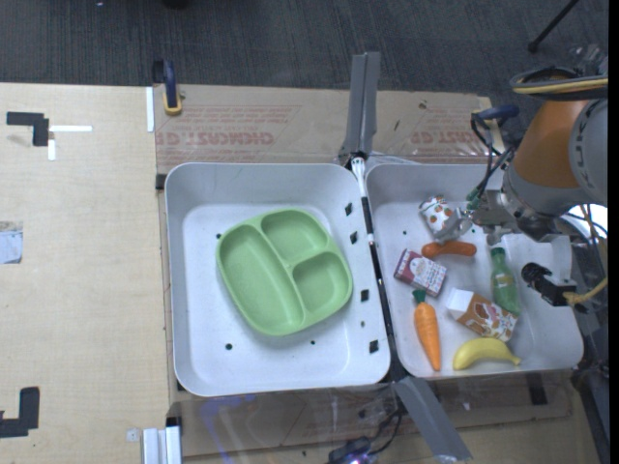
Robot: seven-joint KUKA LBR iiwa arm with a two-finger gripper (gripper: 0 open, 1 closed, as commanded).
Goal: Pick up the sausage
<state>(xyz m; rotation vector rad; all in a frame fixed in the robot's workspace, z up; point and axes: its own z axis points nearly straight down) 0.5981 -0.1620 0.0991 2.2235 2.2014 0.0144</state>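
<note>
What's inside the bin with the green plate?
The left bin holds just the green plate, with nothing in its three sections. Whatever bin floor lies under the plate is covered.

Two white bins (pixel 184 288); one green divided plate (pixel 283 272); one sausage (pixel 450 250); one carrot (pixel 427 331); one banana (pixel 486 354); one green bottle (pixel 503 282); two small cartons (pixel 421 272); one crumpled white-and-red packet (pixel 438 216).
</note>
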